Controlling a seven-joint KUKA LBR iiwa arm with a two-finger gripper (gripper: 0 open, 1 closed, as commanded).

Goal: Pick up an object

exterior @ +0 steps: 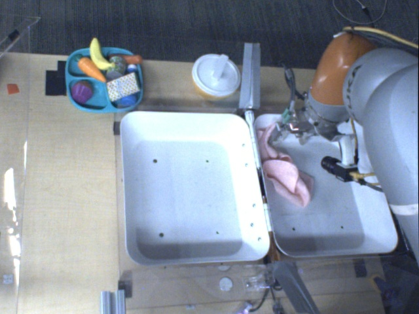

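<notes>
A crumpled pink cloth (286,177) lies in the right white bin (334,234), against its left wall, with a strip running up toward the back left corner. My gripper (285,127) hangs low over the back left of that bin, just right of the cloth's upper strip. The grey arm with its orange band (340,61) covers the bin's back right part.
The left white bin (190,241) sits beside the right one, with a metal divider (249,77) behind their shared edge. On the bench behind are a blue tray (77,103) of toy food and a white lidded bowl (216,75).
</notes>
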